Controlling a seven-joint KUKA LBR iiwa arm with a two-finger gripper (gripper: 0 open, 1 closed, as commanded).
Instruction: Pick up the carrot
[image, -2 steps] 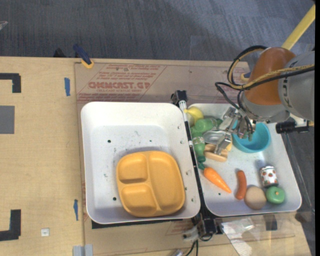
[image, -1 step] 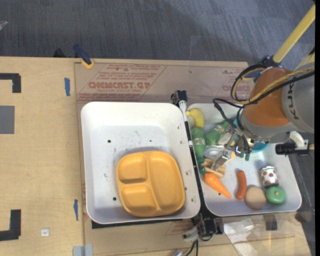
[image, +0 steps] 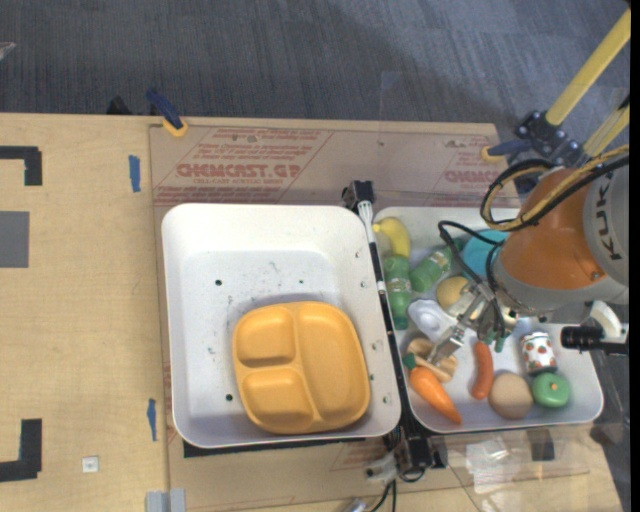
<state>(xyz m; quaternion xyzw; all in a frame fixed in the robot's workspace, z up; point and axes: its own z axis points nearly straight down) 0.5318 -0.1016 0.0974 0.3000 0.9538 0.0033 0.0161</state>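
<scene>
The carrot (image: 435, 391) lies in the right bin (image: 590, 405), near its front-left corner, just beside the wall shared with the left bin (image: 190, 300). Its long axis runs on a diagonal: the thick end sits up and to the left, the narrow tip points down and to the right, toward the bin's front edge. A small brown and white piece (image: 420, 349) touches or nearly touches its thick end; what that piece is cannot be made out.

Room around the carrot is tight on the left, where the bin wall stands close, and freer to the right, where a strip of bare floor separates it from a red chili pepper (image: 483, 369) and a tan egg-like ball (image: 510, 395).

The claw (image: 462, 335) hangs above and to the right of the carrot, apart from it, over a crowd of toy foods. Whether its fingers are wide or narrow cannot be told; they blur into the clutter beneath. The arm's orange band (image: 545, 250) hides part of the bin's back right area. In the left bin rests a yellow divided plate (image: 298, 365).
</scene>
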